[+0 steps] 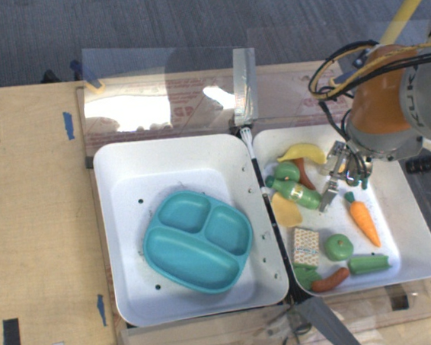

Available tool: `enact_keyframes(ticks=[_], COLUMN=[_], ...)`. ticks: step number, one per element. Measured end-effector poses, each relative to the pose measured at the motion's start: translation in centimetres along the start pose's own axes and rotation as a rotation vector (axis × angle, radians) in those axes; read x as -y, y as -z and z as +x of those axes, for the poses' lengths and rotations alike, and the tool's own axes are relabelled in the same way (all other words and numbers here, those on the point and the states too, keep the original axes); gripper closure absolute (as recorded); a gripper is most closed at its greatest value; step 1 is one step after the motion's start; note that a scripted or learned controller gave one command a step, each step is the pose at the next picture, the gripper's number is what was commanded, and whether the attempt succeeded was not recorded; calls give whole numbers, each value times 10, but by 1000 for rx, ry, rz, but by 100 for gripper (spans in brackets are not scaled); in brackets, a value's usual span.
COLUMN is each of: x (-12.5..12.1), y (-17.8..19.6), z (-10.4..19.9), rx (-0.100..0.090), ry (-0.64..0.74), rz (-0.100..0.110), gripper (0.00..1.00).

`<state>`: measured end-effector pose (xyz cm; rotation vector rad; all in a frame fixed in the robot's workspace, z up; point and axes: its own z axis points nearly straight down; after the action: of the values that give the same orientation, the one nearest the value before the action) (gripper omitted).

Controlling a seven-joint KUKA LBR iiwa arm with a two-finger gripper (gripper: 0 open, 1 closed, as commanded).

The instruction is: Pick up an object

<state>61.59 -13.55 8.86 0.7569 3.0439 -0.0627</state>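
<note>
Arm over right bin, gripper [337,180] low among toy food.

Camera view: grey arm w/ orange band comes in from right, wrist above far part of right bin [414,208]. Fingers point down-left; tip sits just beside green bottle-like toy [296,195], can't tell if touching. Can't tell how far fingers are spread; nothing seen between them. Near gripper: yellow banana [303,152] at far side, green round toy [284,172] w/ red piece beside it, yellow slice [285,209] by bin's left wall. Carrot [364,221] lies right of gripper, apart. Nearer edge: cracker-like square [307,245], green apple [337,248], green pod [368,263], red chili [330,281]. Left bin [117,186] holds teal divided plate [198,241], slightly tilted, well apart from arm.
</note>
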Motion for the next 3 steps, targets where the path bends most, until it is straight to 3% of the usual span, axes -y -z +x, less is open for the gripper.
enact_keyframes(ticks=[1, 2, 3], x=[44, 3, 1], y=[-1, -3, 10], z=[48, -49, -51], rx=[-11, -19, -12], ry=[-329, -441, -438], rz=[-37, -31, -34], gripper=[0, 0, 100])
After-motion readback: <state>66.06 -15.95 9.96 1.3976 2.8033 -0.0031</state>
